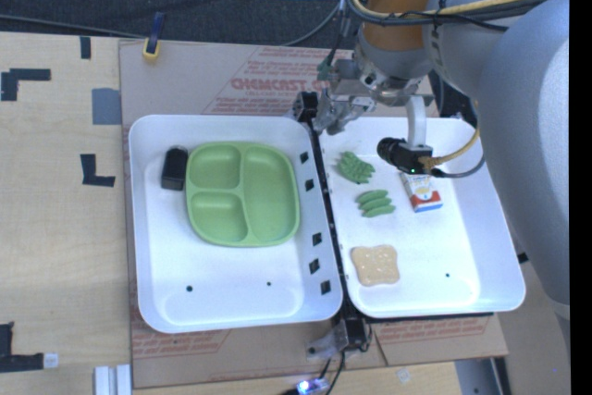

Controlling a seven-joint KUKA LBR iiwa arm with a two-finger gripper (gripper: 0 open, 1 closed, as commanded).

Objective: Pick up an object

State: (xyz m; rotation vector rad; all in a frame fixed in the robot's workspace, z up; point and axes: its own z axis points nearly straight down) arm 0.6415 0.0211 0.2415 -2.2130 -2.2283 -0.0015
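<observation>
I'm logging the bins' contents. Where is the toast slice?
The toast slice lies in the right bin, near its front-left corner, below the pea pods.

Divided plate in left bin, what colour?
Light green, plain; the plate shows clearly in the camera view.

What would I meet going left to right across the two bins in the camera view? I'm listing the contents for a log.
Black block → green divided plate → leafy green toy → toast slice → small red and white carton. The pea pod sits level with the toast, so I left it out.
</observation>
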